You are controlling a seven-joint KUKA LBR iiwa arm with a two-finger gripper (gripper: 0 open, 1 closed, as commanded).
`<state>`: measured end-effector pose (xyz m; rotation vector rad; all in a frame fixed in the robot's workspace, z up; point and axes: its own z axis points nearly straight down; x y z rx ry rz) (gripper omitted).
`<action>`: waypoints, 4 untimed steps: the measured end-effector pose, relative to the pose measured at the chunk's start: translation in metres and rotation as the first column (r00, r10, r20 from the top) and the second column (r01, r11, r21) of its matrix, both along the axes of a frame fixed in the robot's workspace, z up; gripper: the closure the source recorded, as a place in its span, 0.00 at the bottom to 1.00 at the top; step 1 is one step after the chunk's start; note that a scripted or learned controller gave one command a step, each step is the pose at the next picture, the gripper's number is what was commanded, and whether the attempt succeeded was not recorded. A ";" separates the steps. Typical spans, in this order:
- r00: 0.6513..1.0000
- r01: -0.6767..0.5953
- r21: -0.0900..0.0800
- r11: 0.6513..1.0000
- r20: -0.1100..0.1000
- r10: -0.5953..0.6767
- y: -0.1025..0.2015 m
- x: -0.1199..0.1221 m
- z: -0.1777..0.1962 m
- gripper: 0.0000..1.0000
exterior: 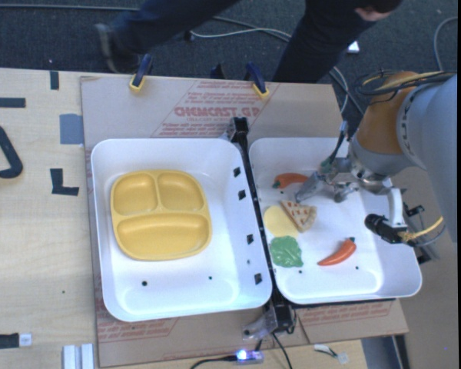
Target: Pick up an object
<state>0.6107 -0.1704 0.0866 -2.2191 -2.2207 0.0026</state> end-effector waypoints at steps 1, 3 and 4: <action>1.000 0.000 -0.001 1.000 0.003 0.000 0.000 0.001 0.013 1.00; 1.000 0.000 -0.002 1.000 0.008 0.000 -0.007 0.000 0.137 1.00; 1.000 0.000 0.000 1.000 0.003 0.000 -0.006 0.000 0.144 1.00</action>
